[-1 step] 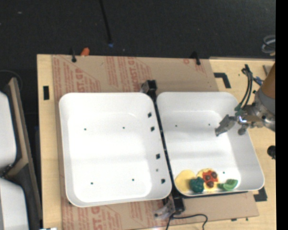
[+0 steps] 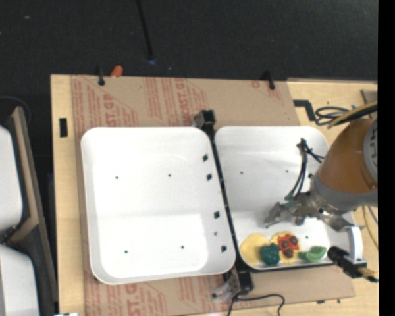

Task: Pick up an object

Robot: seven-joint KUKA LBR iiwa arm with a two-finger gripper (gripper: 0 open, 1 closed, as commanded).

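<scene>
Camera view from above: two white bins are seen side by side on a bench, the left bin (image 2: 151, 203) and the right bin (image 2: 263, 157) meeting along a dark divider with clips. The arm (image 2: 349, 166) is seen entering from the right, over the right bin, with its gripper (image 2: 291, 211) held low above the bin floor near the front. Whether the jaws are apart or together cannot be told, as the metal parts are blurred.

The objects are bunched against the front edge of the right bin: a yellow piece (image 2: 253, 245), a dark green lump (image 2: 270, 255), a red item (image 2: 288, 241) and a light green piece (image 2: 313, 253). They lie just below the gripper, close to it. Bare white floor is left across the rear and middle of the right bin.
</scene>
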